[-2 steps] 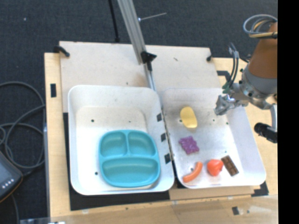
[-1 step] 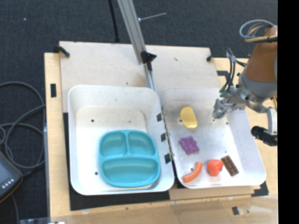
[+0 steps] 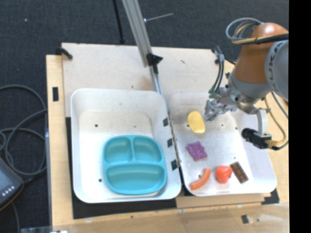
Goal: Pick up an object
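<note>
In the right bin (image 3: 257,176) lie a yellow lemon-like piece (image 3: 196,122), a purple bumpy piece (image 3: 197,151), an orange carrot-shaped piece (image 3: 200,178), a red-orange tomato-like piece (image 3: 223,174) and a small brown block (image 3: 238,172). My gripper (image 3: 212,109) hangs over the far part of this bin, just right of the yellow piece and close to it. Nothing shows between its fingers.
The left bin (image 3: 85,110) holds a teal divided plate (image 3: 134,164). A slanted metal pole (image 3: 138,28) rises from the bench behind the bins. Black cables (image 3: 14,125) trail on the floor at the left.
</note>
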Robot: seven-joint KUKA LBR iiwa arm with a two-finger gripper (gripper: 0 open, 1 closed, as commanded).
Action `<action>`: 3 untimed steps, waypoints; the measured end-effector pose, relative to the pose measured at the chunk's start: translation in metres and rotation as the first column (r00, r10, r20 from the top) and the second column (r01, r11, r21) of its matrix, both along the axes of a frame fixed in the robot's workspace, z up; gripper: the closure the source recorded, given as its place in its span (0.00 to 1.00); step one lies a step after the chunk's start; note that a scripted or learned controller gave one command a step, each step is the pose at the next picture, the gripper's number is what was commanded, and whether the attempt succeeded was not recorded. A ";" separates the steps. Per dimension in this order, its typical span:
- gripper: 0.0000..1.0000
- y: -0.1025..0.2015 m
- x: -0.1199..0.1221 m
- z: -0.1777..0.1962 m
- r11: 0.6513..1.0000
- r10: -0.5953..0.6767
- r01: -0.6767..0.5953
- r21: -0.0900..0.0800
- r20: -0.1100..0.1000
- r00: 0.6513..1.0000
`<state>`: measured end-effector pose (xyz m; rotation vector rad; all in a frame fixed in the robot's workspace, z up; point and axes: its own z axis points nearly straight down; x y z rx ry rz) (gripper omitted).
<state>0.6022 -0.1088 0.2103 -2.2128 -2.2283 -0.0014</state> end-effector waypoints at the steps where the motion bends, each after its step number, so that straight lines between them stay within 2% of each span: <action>1: 1.00 0.053 0.019 -0.001 1.000 0.001 -0.001 0.000 0.002 1.000; 3: 1.00 0.156 0.036 0.035 1.000 0.001 -0.001 0.001 0.003 1.000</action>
